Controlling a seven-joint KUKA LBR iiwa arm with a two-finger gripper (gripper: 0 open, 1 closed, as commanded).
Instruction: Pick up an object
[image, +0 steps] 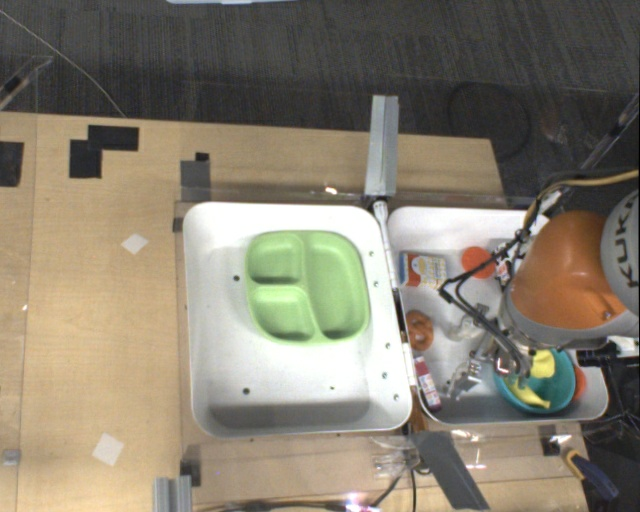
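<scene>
Two white bins sit side by side on the tabletop (90, 300). The left bin (215, 330) carries a green divided tray (305, 285), lying flat in the middle, well clear of the action. Over the divider, the right bin (430, 225) is the crowded one: a small carton (425, 268), a brown round piece (418, 327), a dark tube (424, 380) along the wall, and a teal bowl (555, 385) with something yellow (540, 365) inside. The hand (470, 375) hangs low among them, probably hunting for a pick. How wide it stands, I cannot tell, and nothing visibly sits in its grasp.
</scene>
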